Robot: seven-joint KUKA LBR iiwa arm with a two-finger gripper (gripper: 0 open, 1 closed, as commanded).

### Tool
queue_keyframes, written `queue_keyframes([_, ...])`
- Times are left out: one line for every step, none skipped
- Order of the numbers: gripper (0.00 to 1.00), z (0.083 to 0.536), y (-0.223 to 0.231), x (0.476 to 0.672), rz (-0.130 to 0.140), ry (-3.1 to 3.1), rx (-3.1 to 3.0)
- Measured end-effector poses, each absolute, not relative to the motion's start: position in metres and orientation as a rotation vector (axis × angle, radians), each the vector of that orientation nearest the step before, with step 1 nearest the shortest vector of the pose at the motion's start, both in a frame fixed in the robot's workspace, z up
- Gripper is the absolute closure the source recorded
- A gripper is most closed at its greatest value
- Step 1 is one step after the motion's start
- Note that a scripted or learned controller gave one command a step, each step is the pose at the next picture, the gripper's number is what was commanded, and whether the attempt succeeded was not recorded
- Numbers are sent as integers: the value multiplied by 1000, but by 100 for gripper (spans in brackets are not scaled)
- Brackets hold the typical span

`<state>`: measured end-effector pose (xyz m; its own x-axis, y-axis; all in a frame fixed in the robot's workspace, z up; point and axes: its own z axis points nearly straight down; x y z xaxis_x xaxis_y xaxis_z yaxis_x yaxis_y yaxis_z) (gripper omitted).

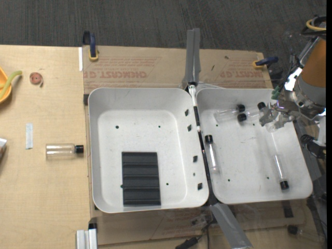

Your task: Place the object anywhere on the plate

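A black ridged plate (140, 179) lies flat in the front half of the left bin (104, 139). In the right bin (249, 191) lie several clear tubes with black caps. One tube (228, 113) is at the back, one tube (210, 153) runs along the left wall, and one tube (279, 169) sits at the front right. My gripper (273, 116) hangs low over the back right of the right bin, near a black cap (261, 106). Its metal parts blur into the clear plastic beneath them.
On the bench left of the bins lie a clear bottle (62, 150), a white strip (29, 136), a small red disc (35, 78) and a yellow object (5, 84). A grey bar (193, 56) rises behind the joint between the bins. Clamps (89, 44) hold the cardboard.
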<state>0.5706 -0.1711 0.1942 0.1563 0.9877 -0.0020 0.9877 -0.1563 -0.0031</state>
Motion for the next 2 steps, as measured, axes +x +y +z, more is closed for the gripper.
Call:
queue_keyframes([0, 194, -171, 571, 5, -2039, -2388])
queue_keyframes([0, 191, -214, 645, 4, -2057, -2375])
